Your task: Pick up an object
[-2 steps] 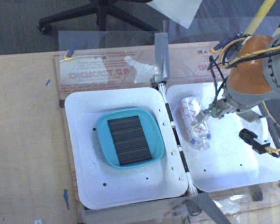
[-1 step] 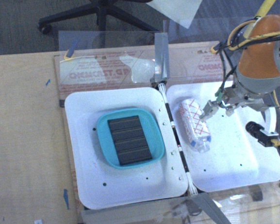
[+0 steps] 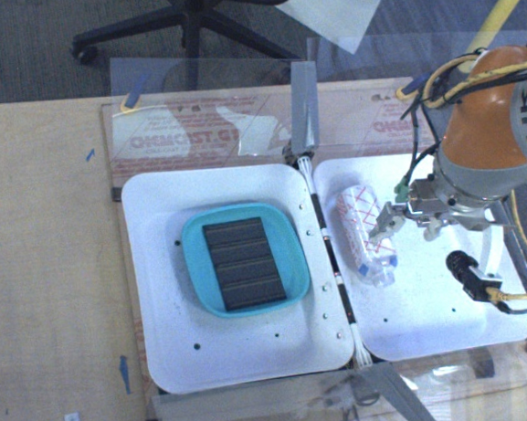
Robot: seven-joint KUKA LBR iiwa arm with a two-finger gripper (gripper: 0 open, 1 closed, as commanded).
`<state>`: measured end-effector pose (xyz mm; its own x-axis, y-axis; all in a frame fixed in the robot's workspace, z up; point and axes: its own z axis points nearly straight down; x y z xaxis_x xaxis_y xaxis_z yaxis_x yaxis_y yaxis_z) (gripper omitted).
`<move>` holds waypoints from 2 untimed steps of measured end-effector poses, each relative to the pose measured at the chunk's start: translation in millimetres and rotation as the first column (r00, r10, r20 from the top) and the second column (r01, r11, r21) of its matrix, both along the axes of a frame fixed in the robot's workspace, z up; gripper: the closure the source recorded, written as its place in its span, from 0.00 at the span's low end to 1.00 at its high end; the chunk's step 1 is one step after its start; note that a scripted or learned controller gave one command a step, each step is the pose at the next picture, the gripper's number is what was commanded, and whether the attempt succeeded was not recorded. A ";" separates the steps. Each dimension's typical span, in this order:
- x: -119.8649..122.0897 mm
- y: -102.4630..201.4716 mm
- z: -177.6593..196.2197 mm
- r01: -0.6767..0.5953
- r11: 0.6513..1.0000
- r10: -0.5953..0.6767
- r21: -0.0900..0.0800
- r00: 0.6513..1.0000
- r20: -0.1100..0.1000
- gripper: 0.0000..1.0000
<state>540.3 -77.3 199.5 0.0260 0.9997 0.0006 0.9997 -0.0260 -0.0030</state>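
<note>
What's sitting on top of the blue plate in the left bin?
A dark ribbed rectangular block lies flat on the blue plate, covering its middle. The plate's surface beneath it is hidden.

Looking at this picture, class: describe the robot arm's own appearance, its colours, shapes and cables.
The arm is grey and rounded, with a broad orange band above the wrist. Yellow and black cables loop over it. The gripper is pale metal with thin fingers, and a black cylindrical part with a yellow lead hangs beneath.

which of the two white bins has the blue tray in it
The left bin. It holds the blue tray with a dark ridged block; the right bin holds a plastic bottle instead.
</note>
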 end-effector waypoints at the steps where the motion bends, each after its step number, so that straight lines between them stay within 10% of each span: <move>1: 13.8 -17.0 -72.8 -0.097 0.995 0.097 0.000 0.995 0.000 0.00; 2: 49.2 -56.5 -90.3 0.241 0.970 -0.241 0.009 0.970 -0.027 0.00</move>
<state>589.5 -133.8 109.2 0.2663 0.9639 0.0094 0.9635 -0.2659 -0.0298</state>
